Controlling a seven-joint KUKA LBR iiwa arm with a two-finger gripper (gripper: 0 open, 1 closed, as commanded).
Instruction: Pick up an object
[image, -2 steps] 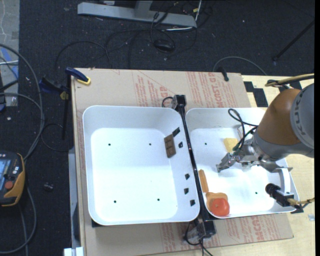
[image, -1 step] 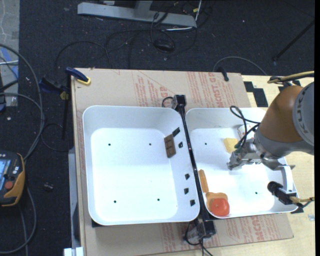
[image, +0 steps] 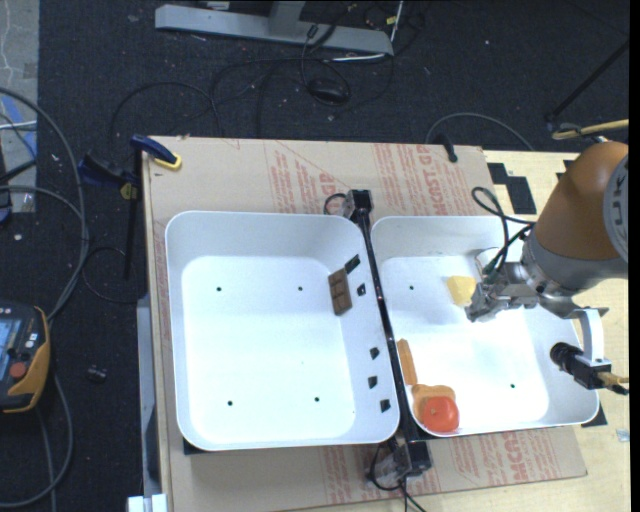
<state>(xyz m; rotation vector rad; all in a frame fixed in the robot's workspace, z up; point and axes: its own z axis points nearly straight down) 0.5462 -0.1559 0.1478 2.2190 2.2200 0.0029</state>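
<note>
Pale yellow blocky obj (image: 461, 289) lies in right white bin (image: 520, 420), just left of gripper (image: 482, 306). Can't tell gripper state. Brown flat rect. piece (image: 340, 293) in left bin (image: 200, 330); red ball-ish thing (image: 438, 411) w/ tan handle at right bin's near-left corner.

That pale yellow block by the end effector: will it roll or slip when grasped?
The yellow block looks flat-sided and lies flat on the right bin floor, so rolling seems unlikely. It looks small and probably light, so it might skid on the smooth white floor.

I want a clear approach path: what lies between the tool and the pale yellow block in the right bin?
Nothing: in the camera view the tool sits right beside the yellow block, with only bare white bin floor around them.
</note>
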